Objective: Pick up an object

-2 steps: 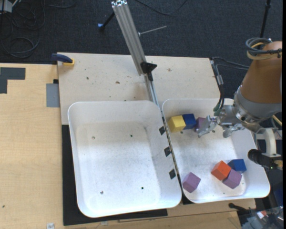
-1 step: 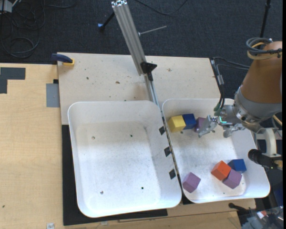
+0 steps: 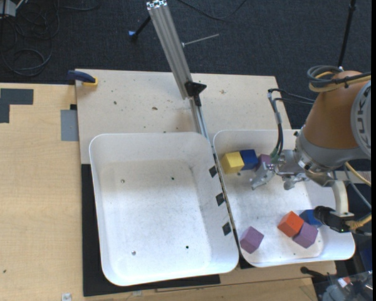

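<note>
Reaching: the grey arm (image 3: 338,124) with its orange band comes in from the right, over the right bin (image 3: 272,259).
Gripper: the gripper (image 3: 261,179) hangs low in the upper middle of the right bin, pointing left; whether its fingers are apart or together cannot be told from this view, and no block shows between them.
Yellow block (image 3: 232,162): lies near the bin's upper left corner, just left of the gripper.
Blue block (image 3: 249,157): touches the yellow block on its right side, between it and the gripper.
Small purple piece (image 3: 265,160): sits right beside the gripper's tip; contact cannot be told.
Orange block (image 3: 291,224): lies in the lower right part of the right bin, well apart from the gripper.
Purple block (image 3: 306,235): rests against the orange block, at its lower right.
Second blue block (image 3: 311,216): sits just behind the orange one, toward the bin's right wall.
Lone purple block (image 3: 252,239): lies by the bin's lower left edge, apart from the others.
Left bin (image 3: 100,149): sits beside the right bin, their walls meeting along black clips (image 3: 220,199).
Metal post (image 3: 170,39): slants up from the bench behind the bins.
</note>
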`<state>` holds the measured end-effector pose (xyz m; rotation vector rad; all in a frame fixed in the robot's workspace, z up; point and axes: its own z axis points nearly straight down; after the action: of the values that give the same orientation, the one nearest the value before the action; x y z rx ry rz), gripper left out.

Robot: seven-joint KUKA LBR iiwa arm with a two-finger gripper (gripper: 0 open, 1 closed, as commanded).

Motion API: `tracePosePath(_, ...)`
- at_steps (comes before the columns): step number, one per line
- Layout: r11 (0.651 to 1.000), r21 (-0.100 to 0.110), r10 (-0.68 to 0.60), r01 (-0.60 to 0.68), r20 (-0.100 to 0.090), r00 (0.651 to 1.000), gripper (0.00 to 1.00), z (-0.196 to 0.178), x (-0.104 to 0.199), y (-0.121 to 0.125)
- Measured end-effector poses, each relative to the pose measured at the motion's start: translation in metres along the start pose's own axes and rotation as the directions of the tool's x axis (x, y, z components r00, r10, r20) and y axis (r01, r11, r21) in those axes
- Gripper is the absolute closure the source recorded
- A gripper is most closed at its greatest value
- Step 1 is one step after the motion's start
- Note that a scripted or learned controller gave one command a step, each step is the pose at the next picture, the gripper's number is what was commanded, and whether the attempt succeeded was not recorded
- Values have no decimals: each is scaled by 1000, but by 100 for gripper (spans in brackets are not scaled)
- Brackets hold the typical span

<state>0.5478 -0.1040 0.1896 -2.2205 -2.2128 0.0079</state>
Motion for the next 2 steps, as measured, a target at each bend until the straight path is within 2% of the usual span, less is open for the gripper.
tracePosePath(2, 1000, -5, 1, -1, 0, 1000, 0, 96, 1, 0)
